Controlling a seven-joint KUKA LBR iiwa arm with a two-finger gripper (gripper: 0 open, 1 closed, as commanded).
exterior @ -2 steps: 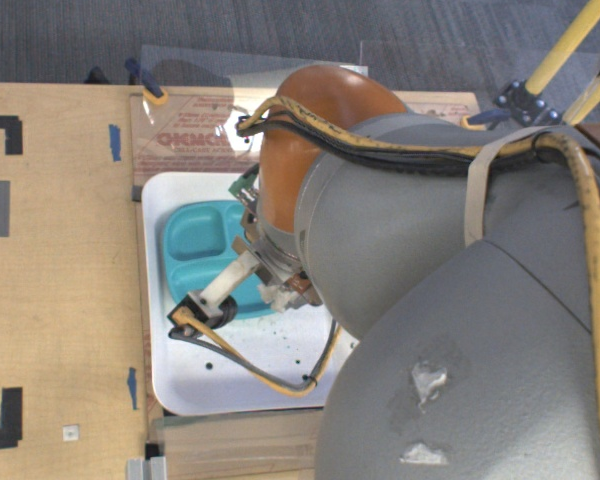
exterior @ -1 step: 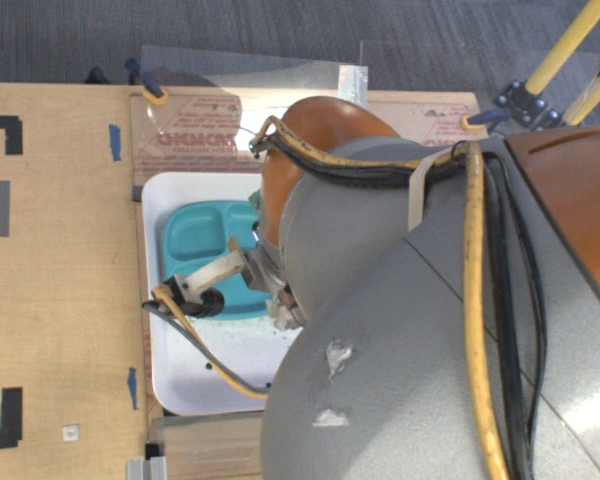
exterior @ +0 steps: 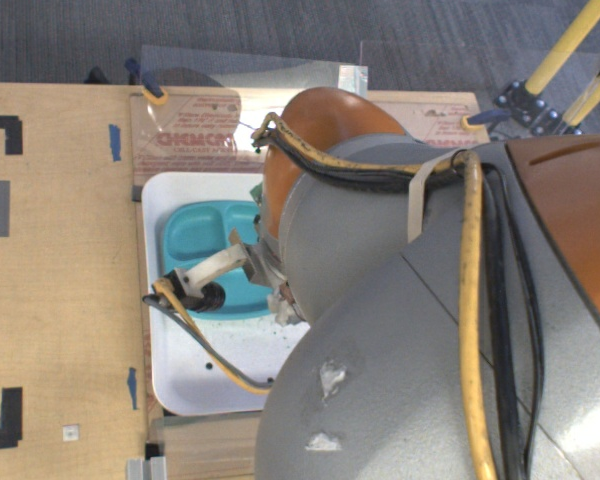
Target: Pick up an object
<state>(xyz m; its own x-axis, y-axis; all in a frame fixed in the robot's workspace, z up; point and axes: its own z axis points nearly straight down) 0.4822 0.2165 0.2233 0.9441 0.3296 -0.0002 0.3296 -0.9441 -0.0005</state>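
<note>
At frame centre, beside the teal tray [exterior: 195, 233], the claw [exterior: 278, 298], its state untellable, might skid off smooth plastic.

White bin [exterior: 185, 383]: beneath gripper [exterior: 283, 306], rim running view-left of it. Wooden bench [exterior: 60, 268]: farther view-left of gripper, bearing black marks [exterior: 2, 136] and blue tape strip [exterior: 114, 142]. Clear sheet with red lettering [exterior: 195, 128]: beyond gripper, at bin's far edge. Yellow poles [exterior: 578, 28]: well apart, upper view-right of gripper.
</note>
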